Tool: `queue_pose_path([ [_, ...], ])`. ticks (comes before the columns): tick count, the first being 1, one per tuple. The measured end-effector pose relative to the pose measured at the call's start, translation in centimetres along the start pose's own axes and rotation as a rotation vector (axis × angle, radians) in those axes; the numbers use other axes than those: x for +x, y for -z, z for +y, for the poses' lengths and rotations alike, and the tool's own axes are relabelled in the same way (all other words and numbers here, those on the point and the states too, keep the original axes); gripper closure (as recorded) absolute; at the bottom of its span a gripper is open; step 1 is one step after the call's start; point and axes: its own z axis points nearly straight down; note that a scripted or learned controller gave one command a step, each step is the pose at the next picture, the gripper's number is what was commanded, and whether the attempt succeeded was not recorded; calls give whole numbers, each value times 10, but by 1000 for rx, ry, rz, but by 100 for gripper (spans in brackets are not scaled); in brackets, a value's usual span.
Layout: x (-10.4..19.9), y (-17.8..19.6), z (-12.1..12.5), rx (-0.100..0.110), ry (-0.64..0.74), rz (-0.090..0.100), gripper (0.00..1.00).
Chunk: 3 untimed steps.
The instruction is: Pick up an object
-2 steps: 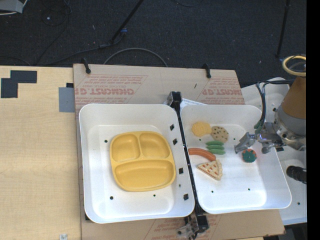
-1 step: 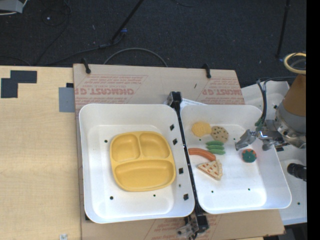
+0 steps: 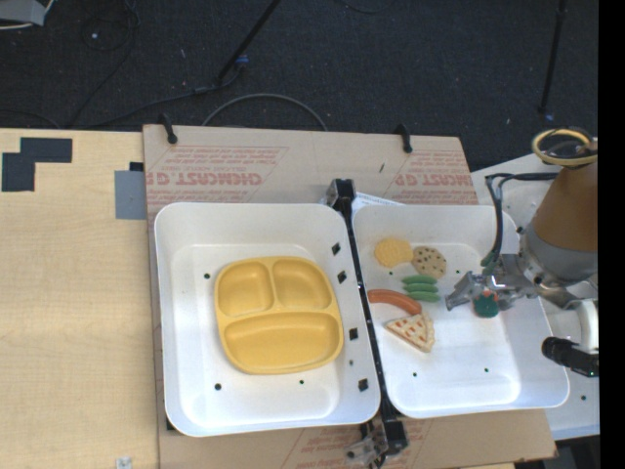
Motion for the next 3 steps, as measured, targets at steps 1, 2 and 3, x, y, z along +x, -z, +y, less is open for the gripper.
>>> queue_pose_path([
  [1, 1, -54, -1, 1, 0, 0, 0],
  [2, 0, -41, -1, -1, -2, 0, 100],
  [3, -5, 3, 3, -8, 0, -3, 100],
])
